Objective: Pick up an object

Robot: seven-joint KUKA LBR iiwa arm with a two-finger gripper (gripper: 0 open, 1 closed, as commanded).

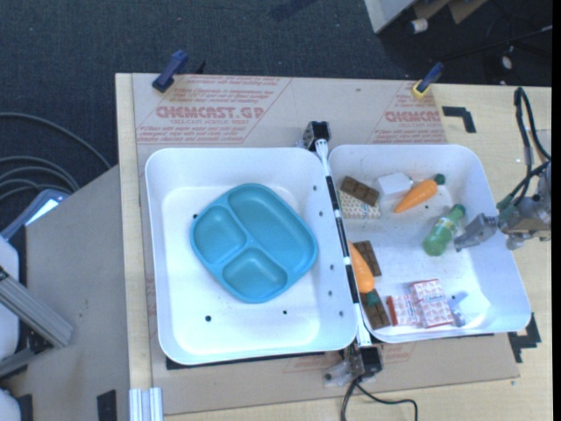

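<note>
Plywood tabletop (263, 112) carries two white bins: the left bin (166, 235) holds a blue divided plate (252, 242). At the right bin's (473, 169) right edge, the gripper (480, 231) fingers, whose state I cannot tell, sit just beside a green bottle (443, 230), below an orange carrot (415, 195).

Glossy blue plastic plate (254, 242); smooth white bins (166, 191).

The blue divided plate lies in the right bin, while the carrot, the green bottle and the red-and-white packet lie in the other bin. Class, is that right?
Not quite. The camera view shows the blue divided plate in the left bin, not the right. The carrot, the green bottle and the red-and-white packet lie in the other bin, the right one.
</note>
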